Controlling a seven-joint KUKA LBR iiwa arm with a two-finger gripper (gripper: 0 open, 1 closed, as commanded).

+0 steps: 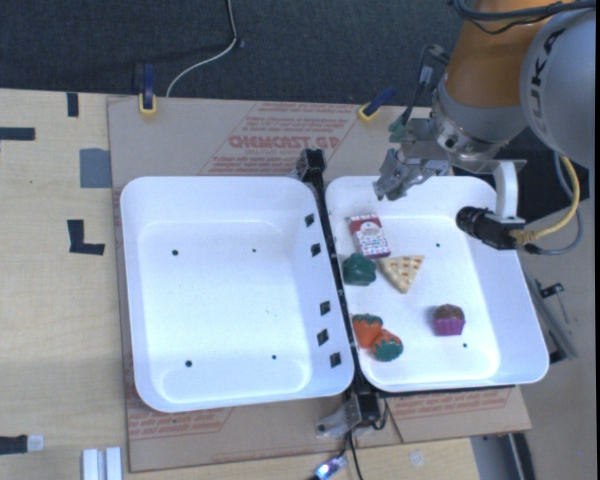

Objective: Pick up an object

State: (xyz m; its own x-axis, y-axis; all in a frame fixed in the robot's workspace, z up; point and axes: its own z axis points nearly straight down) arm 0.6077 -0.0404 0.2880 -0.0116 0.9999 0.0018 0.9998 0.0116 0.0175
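Observation:
The right bin (pixel 500 313) holds several small objects: a red and white carton (pixel 368 236), a dark green lump (pixel 358 269), a tan waffle-like wedge (pixel 403 271), a purple toy (pixel 448 319) and an orange and green toy (pixel 378 337). My gripper (pixel 391 184) hangs above the bin's far left part, just up and right of the carton and apart from it. Nothing shows between its fingers.
The left bin (pixel 145 268) lies beside the right one, with a black divider strip (pixel 323 268) between them. Both rest on a cardboard sheet (pixel 270 138). A yellow clamp (pixel 147 104) and a white cable (pixel 205 63) lie at the back.

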